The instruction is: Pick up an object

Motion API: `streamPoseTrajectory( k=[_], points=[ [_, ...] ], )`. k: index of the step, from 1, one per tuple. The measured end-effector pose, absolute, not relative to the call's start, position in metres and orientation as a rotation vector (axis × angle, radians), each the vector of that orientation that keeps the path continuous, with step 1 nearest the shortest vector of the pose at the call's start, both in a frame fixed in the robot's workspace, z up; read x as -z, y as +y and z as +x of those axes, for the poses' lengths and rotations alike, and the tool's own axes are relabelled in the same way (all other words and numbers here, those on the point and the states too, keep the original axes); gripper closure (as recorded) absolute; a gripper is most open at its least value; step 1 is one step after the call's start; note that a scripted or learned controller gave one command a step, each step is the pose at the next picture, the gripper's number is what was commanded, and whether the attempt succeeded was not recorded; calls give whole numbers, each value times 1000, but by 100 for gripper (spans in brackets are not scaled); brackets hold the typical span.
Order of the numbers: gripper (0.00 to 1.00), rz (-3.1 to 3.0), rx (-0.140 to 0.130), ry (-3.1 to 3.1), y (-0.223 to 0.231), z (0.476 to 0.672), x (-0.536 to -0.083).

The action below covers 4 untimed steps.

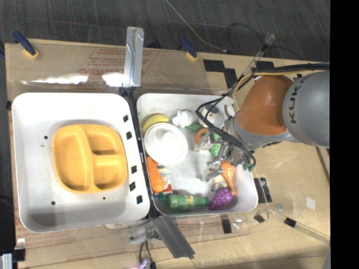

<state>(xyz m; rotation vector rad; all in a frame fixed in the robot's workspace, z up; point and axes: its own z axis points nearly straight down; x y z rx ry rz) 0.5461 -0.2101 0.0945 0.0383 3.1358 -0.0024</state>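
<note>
Your end effector (220,162) sits low in the right bin (190,101), crowded by the carrot (228,176) and grapes (222,197); I cannot tell its state. Clutter could make it snag two items or slip off.

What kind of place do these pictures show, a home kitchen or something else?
Most likely a robot lab test bench, not a kitchen. A grey and orange arm reaches into a white bin of toy food such as purple grapes, and cardboard is clamped under the bins, with loose cables behind.
</note>
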Motion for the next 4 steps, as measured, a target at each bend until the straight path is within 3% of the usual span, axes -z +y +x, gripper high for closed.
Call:
streamPoseTrajectory(
  k=[1,2,3,4],
  points=[
    [100,28,4,3133,-209,548,-106],
    [100,154,4,3124,-182,626,-247],
    [100,419,3,3109,-209,637,-295],
    [100,281,3,3122,-208,650,-306]
  ],
)
